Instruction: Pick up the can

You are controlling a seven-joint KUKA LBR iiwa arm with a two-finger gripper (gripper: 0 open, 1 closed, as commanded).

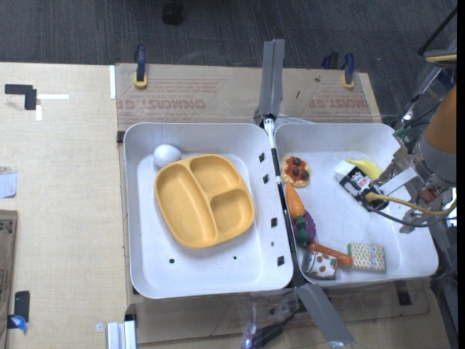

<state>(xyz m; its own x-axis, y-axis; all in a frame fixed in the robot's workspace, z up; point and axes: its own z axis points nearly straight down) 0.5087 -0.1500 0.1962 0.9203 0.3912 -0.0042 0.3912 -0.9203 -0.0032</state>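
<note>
We judge the pick not yet begun: the can lies ungripped in the near left corner of the right-hand bin, well apart from the hand, whose open-or-closed state we cannot tell.

The can lies in the right bin, a carrot touching it behind and a box just right of it; grapes, a second carrot and a pizza line up behind it. Left of the can, the left bin holds a divided plate and a ball; my arm stands to its right, farther back.
</note>
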